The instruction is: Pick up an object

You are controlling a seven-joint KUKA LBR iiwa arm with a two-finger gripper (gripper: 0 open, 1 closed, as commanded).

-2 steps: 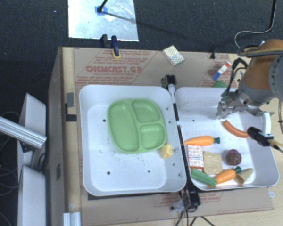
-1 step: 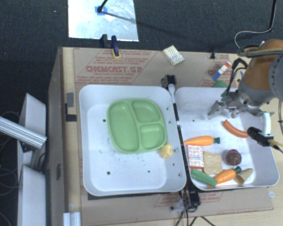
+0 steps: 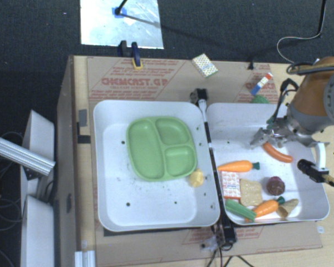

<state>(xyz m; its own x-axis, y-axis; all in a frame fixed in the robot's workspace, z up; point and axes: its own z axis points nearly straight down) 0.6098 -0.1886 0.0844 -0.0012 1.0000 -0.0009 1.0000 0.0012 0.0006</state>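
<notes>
1. We start at our tool [image 3: 267, 137]. It hangs low over the right bin [image 3: 234, 115], near the bin's far right part. Its metal tips point toward the left and look spread apart, with nothing between them.

2. The thing nearest to us is a hot dog [image 3: 278, 152]. It lies just under and a bit to the right of the tips, on the bin floor. It may be touching the tool, but we cannot tell for sure.

3. The hot dog is long and thin. Its long line runs from up-left to down-right. We think the tips should come down on its two long sides, so a small move down and toward the near edge is what the pick needs.

4. A little further out lies a carrot [image 3: 235, 166], pointing left to right, apart from the hot dog.

5. Nearer the front of the bin sit a cracker [image 3: 250, 191], a small red card [image 3: 230, 183], a dark round ball [image 3: 276, 185], a second carrot [image 3: 265, 207] and a green pickle [image 3: 240, 209]. They are packed close, so they look harder to grab.

6. Across the wall, the left bin [image 3: 117, 204] holds a green plate [image 3: 161, 148] and a small yellow piece [image 3: 196, 178]. Both are well away from us.

7. Both bins rest on the worktop [image 3: 133, 82].
</notes>
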